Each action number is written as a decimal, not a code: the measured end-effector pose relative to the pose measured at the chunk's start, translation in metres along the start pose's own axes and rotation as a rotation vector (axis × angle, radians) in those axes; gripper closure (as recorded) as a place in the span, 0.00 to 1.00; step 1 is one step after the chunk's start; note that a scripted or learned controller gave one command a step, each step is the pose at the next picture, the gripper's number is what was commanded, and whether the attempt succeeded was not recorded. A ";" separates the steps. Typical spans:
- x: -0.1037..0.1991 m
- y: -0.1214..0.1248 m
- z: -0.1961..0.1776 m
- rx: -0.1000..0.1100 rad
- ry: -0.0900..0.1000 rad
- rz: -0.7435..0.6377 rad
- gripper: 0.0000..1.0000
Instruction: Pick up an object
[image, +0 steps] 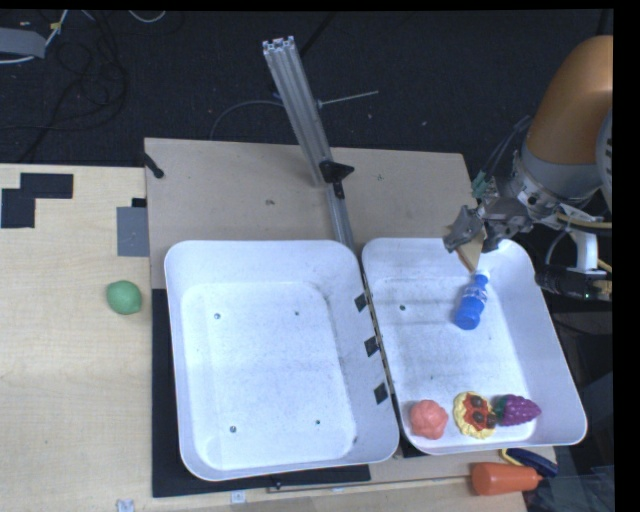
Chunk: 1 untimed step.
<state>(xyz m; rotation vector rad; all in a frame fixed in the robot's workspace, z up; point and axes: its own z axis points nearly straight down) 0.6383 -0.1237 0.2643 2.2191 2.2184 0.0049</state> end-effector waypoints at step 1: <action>0.050 -0.019 0.016 0.006 0.002 -0.003 1.00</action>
